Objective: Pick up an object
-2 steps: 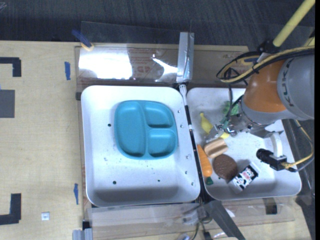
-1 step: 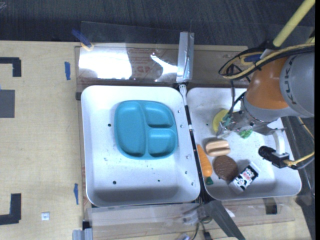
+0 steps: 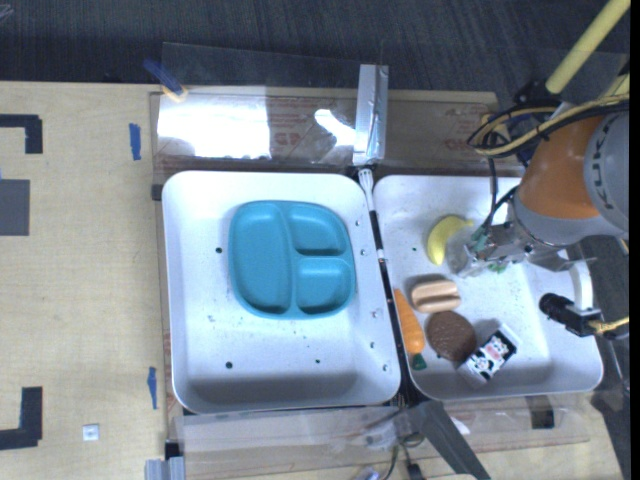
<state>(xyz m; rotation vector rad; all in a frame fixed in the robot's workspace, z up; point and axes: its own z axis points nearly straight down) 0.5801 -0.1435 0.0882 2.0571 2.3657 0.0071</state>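
**Gripper low in right bin beside yellow ball, no grasp confirmed**

Gripper (image 3: 480, 251) sits low in the right bin (image 3: 560, 368), tip blurred, right at the edge of the yellow ball (image 3: 444, 238); cannot tell if it is apart or together, and no object is visibly clamped. Orange band (image 3: 555, 183) and grey arm come in from the right. Likely target, judging by closeness, is the ball, near the bin's upper middle. Just below it: hot dog bun (image 3: 435, 293), brown round piece (image 3: 452, 335), carrot (image 3: 410, 326) along the left wall, black-and-white carton (image 3: 491, 355). Left bin (image 3: 190, 268) holds a blue divided plate (image 3: 293, 258). To do it well: centre over the ball, not its edge, since a round thing will likely squirt sideways; go straight down, clear of the bun, close, then lift slowly
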